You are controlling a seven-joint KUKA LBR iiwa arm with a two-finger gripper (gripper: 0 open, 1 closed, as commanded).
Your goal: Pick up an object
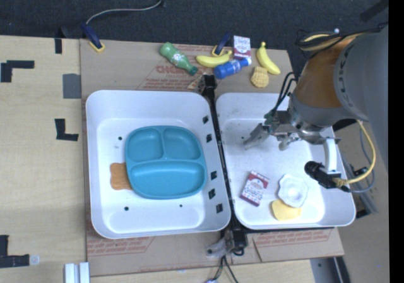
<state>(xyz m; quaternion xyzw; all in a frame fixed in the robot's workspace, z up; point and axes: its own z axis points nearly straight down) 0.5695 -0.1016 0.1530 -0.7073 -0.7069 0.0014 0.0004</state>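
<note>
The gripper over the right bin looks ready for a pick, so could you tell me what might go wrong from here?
1. The gripper sits above bare floor in the right bin, apart from the red carton, so closing here would likely grab nothing.
2. The fried egg overlaps the yellow piece; a pick there may lift both or slip.
3. Both lie near the bin's front wall, which may block the descent.
</note>
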